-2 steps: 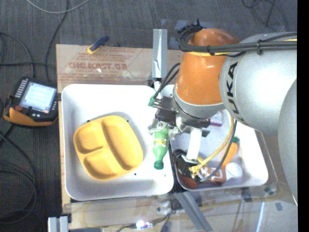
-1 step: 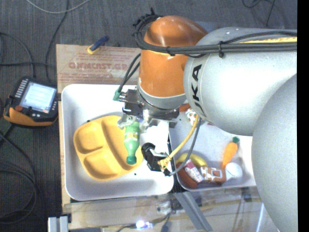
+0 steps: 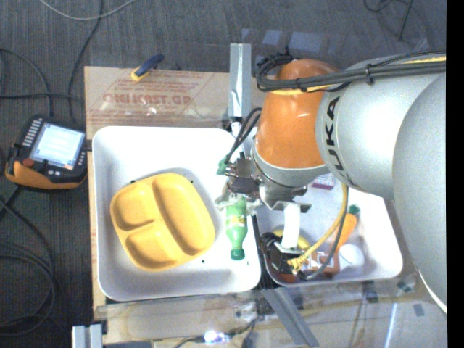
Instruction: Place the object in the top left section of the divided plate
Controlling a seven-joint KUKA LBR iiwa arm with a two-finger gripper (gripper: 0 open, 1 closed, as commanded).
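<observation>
Dark carpet floor (image 3: 145, 20) (cables (image 3: 65, 6) strewn), cardboard sheet (image 3: 156, 100).

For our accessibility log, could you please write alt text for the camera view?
A grey and orange robot arm reaches from the right over two shallow white bins, a green plastic bottle below its end effector. A yellow divided plate lies in the left bin.

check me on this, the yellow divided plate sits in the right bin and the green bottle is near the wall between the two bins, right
Not quite. The camera view shows the yellow divided plate in the left bin, not the right one. The rest holds: the green bottle is near the wall between the two bins, below the arm's wrist.
</observation>
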